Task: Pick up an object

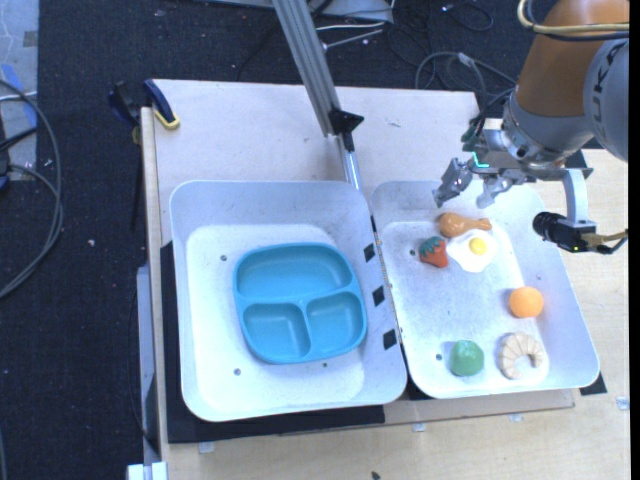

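Camera view: left bin: blue divided tray. Right bin: drumstick, fried egg, strawberry, orange, green piece, shrimp. Gripper above far edge, fingers spread, holding nothing.

This is a robotics lab. A pale table stands on dark carpet strewn with loose cables at the left and top of the frame. An aluminium pole rises from the table's middle on a metal stand. A grey and orange industrial arm enters at upper right. Two white bins hold toy food and a blue divided tray.
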Tool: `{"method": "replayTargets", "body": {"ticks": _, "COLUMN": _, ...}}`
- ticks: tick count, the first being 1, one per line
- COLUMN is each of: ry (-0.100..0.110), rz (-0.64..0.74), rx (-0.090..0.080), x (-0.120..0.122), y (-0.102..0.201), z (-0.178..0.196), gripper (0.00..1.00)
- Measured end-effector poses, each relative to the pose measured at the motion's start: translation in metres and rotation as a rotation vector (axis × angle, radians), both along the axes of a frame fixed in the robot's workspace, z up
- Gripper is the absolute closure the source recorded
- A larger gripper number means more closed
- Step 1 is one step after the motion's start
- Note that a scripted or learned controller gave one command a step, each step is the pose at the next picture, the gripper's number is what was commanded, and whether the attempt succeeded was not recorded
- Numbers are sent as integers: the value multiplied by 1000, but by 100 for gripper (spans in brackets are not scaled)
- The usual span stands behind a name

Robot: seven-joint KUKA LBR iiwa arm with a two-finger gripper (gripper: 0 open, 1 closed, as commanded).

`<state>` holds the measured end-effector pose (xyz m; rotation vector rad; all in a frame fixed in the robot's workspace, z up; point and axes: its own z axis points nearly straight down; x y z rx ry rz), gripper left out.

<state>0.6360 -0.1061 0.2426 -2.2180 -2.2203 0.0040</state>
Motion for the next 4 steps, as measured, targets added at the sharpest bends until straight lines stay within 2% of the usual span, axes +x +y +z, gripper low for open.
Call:
{"method": "replayTargets", "body": {"ticks": 1, "ry": -4, "rz": 0, "rx": -1, "x": 1, "y": 0, "z": 2, "gripper": 0}}
{"method": "replayTargets", "body": {"ticks": 2, "ry": 0, "rz": -1, "rx": -1, "x": 7, "y": -3, "z": -44, "gripper": 0}}
{"method": "replayTargets", "body": {"ticks": 4, "ry": -1, "rz": -1, "rx": -1, "x": -2, "y": -2, "z": -143, "gripper": 0}}
